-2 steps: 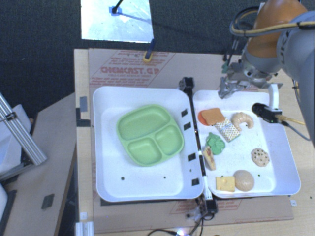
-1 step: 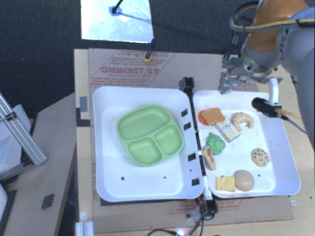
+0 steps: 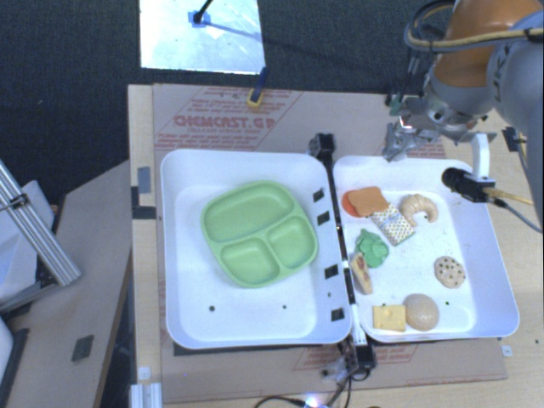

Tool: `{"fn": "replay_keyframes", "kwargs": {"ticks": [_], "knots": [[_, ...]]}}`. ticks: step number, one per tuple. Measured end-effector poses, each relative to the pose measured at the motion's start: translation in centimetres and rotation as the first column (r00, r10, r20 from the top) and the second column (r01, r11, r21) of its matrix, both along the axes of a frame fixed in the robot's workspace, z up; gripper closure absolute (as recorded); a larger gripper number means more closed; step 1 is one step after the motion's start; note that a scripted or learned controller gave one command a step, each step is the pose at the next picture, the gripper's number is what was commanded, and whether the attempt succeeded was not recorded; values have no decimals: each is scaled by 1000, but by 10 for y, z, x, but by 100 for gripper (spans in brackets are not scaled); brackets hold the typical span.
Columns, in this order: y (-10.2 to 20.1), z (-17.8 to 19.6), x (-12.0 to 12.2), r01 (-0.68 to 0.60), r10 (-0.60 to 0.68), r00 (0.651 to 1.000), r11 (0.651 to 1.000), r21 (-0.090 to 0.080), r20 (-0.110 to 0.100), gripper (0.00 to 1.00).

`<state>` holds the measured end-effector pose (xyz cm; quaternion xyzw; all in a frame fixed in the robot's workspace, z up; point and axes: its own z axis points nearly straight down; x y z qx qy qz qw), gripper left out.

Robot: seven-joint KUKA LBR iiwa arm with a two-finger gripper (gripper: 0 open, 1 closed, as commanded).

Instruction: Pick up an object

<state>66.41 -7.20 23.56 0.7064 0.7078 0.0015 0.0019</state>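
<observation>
My gripper [image 3: 398, 149] hangs over the far left rim of the right bin [image 3: 493, 262], with nothing visible in it. Several toy foods lie in that bin. Nearest, just in front of the gripper, is an orange toast slice [image 3: 367, 201], with a croissant [image 3: 419, 207] to its right. A checkered cracker [image 3: 393, 224] and a green broccoli piece [image 3: 371, 247] lie further forward. A hot dog [image 3: 361, 272] rests by the left wall. A cookie [image 3: 449, 270], a yellow cheese block [image 3: 390, 317] and a tan bun [image 3: 421, 311] sit near the front.
The left bin [image 3: 183, 228] holds a green divided plate [image 3: 258, 232]. A black divider with clips [image 3: 333, 228] runs between the bins. A black cylinder [image 3: 463, 182] with a cable juts over the right bin's far right rim. A shiny sheet [image 3: 202, 24] lies behind the bench.
</observation>
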Motion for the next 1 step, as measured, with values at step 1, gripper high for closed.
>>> {"fn": "replay_keyframes", "kwargs": {"ticks": [1], "knots": [[8,-3,-2,-4,4,1000,1000,0,-3,100]]}}
